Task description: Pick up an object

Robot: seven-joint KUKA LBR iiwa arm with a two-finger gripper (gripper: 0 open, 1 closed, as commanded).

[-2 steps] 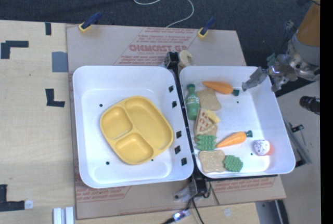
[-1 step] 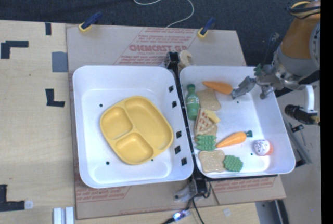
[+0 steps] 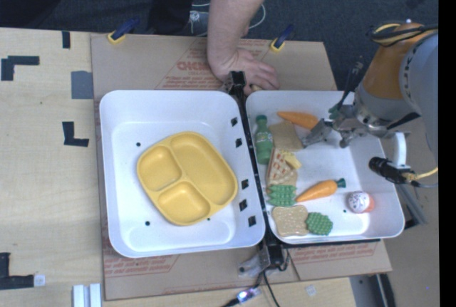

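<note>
We saw 2 shallow white bins side by side on the bench [image 3: 43, 156]. The left bin [image 3: 121, 120] held a yellow divided plate [image 3: 187, 177] with 3 compartments, lying near its middle. The right bin [image 3: 385, 227] held a scatter of toy food: a green bottle [image 3: 263, 139] against the left wall, an orange carrot [image 3: 298, 118] near the far side, a second carrot [image 3: 319, 189] with a green top nearer the front, a waffle-like piece [image 3: 281, 168] beside the bottle, a tan slice [image 3: 287, 137] just behind it, a green ridged piece [image 3: 281, 194] below that, a slice of toast [image 3: 288, 219] at the front wall with a green bumpy piece [image 3: 320, 224] touching its right side, and a white and orange ball [image 3: 358, 201] toward the right.

The arm [image 3: 399, 70] reached in from the right, and the jaws [image 3: 318, 132] sat low over the far part of the right bin, just beside the upper carrot and the tan slice. We saw nothing held between them, and whether they were spread or closed we could not tell.

A person's hand [image 3: 246, 70] rested on the cardboard just behind the seam between the bins.
</note>
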